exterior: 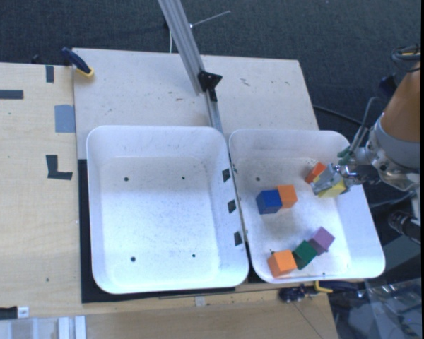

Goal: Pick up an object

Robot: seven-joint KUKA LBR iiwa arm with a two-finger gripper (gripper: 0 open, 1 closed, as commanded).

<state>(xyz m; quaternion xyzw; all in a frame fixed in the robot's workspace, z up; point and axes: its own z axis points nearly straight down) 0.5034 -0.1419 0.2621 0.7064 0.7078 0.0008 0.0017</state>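
Orange block (315, 172) in the right bin (359, 226) lies touching my gripper (333, 182); whether the gripper is apart or together I cannot tell. I'd centre squarely over that block, well apart from the blue cube (268, 201), before descending

Left shallow white plastic bin (99, 189): white, fine dark speckling across floor, four small dark dots. Right shallow white plastic bin (360, 239): white, lighter speckling. Small blue cube (268, 201): solid blue. Small orange cube (287, 195): solid orange. Second orange cube (283, 263): solid orange. Small green cube (306, 253): dark green. Small purple cube (323, 239): purple. Small orange block (314, 172): orange-red. Light wooden bench top (28, 210): pale tan, dark grey tape marks. Grey robot arm (399, 136): orange band.
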